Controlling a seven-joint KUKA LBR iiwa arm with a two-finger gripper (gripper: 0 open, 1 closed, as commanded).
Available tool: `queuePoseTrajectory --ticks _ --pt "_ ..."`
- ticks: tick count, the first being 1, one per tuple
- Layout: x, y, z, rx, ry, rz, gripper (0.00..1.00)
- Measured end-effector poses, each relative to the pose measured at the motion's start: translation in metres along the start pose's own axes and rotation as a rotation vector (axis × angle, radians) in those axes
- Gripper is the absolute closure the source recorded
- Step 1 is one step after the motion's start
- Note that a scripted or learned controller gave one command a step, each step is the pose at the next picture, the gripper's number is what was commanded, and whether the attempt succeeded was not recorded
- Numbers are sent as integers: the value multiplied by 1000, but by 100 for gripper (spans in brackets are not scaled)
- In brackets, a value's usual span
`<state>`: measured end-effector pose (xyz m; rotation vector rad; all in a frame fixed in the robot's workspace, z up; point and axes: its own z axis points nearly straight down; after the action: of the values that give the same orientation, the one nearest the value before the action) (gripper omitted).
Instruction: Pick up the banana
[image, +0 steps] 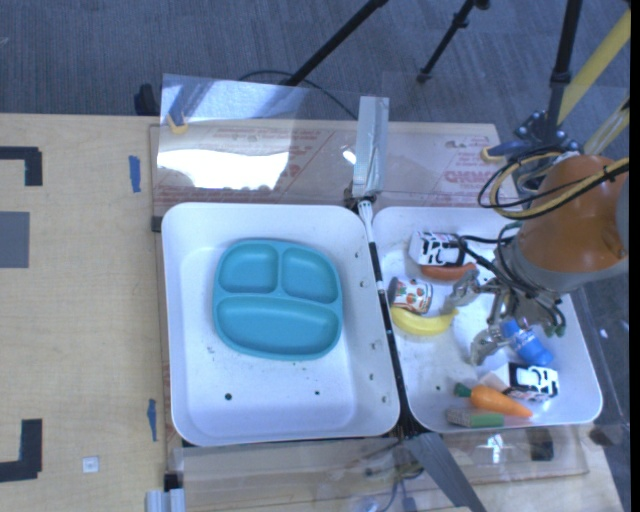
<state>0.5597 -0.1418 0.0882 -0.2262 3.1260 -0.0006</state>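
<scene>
In the right bin (590, 395), the banana (422, 322) lies left-right, ends curving upward; gripper (473, 318) fingers apart.

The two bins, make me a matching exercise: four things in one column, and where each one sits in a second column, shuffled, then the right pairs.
Things:
1. banana
2. blue plate
3. carrot
4. gripper

Places:
A. near front edge of the right bin
B. middle of the left bin
C. above the right bin, just right of the banana
D. left side of the right bin, below a small can

Pairs: 1-D, 2-B, 3-A, 4-C
</scene>
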Motion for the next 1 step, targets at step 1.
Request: queuePoseTrajectory --ticks 1 --pt "-55 4 1 0 -5 -264 0"
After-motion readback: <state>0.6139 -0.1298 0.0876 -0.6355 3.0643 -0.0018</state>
